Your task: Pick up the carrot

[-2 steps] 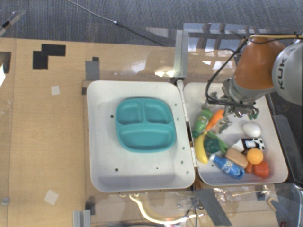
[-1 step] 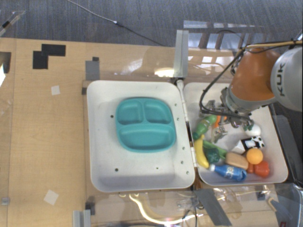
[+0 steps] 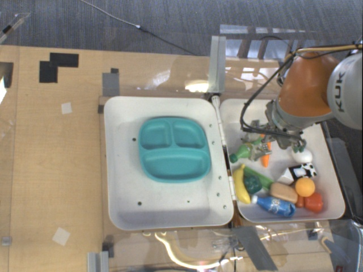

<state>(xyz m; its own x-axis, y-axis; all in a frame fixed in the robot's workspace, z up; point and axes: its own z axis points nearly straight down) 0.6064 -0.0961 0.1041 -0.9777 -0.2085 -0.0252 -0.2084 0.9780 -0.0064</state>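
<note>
Orange carrot (image 3: 266,160), small and tapered, lies just below the claw (image 3: 266,146) in the right white bin (image 3: 334,205), crowded by toys; the claw's opening cannot be told.

The light is bright and even, coming from above. Glare shines on the clear panel (image 3: 187,84) behind the bins. Shadows are soft. The picture is slightly blurred overall.
</note>
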